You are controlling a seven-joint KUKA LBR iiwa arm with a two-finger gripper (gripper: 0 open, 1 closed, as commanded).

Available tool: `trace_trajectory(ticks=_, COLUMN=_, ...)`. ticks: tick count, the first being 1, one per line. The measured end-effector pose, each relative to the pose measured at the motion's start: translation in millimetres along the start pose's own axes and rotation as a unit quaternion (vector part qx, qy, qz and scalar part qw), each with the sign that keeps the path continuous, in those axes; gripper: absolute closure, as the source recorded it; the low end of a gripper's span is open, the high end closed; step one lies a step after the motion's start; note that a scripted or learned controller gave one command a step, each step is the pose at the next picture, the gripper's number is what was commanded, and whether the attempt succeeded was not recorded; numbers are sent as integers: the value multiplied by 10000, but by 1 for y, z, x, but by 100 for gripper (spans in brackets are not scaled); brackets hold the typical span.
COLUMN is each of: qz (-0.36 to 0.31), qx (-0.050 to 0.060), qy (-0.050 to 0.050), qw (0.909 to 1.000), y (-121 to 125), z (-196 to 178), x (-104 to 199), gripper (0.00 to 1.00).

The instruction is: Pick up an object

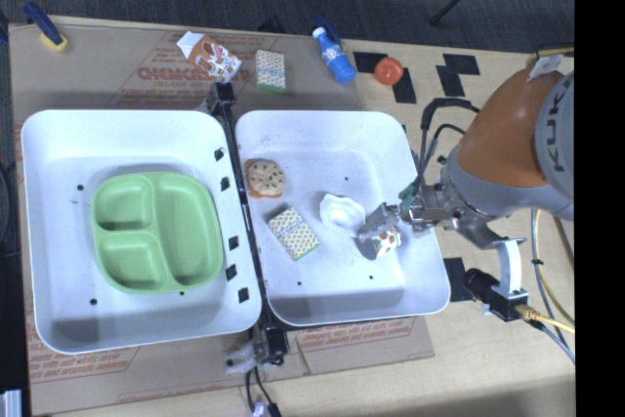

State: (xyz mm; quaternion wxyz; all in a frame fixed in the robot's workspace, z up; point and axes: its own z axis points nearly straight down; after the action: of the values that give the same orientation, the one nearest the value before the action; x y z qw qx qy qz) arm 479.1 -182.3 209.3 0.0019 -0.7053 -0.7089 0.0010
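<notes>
My gripper (376, 236) is low in the right bin (391, 293), near its right wall, with the arm reaching in from the right. A small white item with orange and green specks (390, 240) sits right at the gripper's tip, and whether it is gripped is unclear. A crumpled white object (339, 209) lies just left of the gripper. Further left are a patterned square packet (293, 232) and a round brown cookie (265, 177).
The left bin (59, 308) holds a green divided tray (156, 229). Behind the bins on the bench lie a snack packet (208, 57), a small patterned box (270, 70), a blue bottle (334, 54), an orange ball (389, 69) and a blue-yellow clamp (45, 25).
</notes>
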Motion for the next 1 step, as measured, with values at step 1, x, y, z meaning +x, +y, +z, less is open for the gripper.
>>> trace_trajectory(ticks=1, qz=-23, qx=5, qy=3, qw=10000, y=1, z=-10, x=0, gripper=100)
